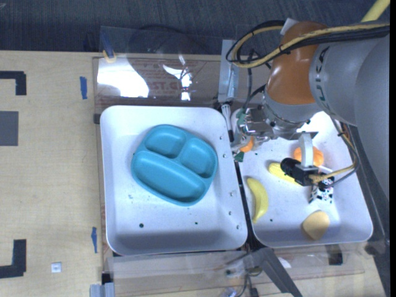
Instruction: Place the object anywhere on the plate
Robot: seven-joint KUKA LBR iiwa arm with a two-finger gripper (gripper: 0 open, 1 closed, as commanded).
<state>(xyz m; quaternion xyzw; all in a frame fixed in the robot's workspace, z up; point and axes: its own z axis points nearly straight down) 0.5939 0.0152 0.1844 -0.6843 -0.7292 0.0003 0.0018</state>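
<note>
A: Where is the thing to be moved, and which way does it point?

B: The likeliest one is a small orange piece (246, 146) in the right bin (346, 224), at its far left corner, close against the wall shared with the left bin (124, 218); it lies under the gripper (247, 138), and so little of it shows that I cannot tell its long axis or which way it points.

A: And the gripper itself?

B: It hangs at that same corner, right over the orange piece; the arm (352, 73) reaches in from the right, its orange band (294, 73) on the far side of the bin; how wide the gripper stands I cannot tell, nor whether it touches or holds the piece.

A: What of the plate?

B: The blue plate (167, 179) has three compartments and lies in the middle of the left bin, well apart from the orange piece; its long side runs from far left to near right.

A: Anything else in the right bin?

B: A banana (258, 198) lies along the left wall, its length running far to near, bowed toward the right; a second yellow thing (275, 167) lies just beyond it; a rounder orange thing (317, 156) sits to the right; a pale yellow lump (316, 223) rests near the front wall.
</note>
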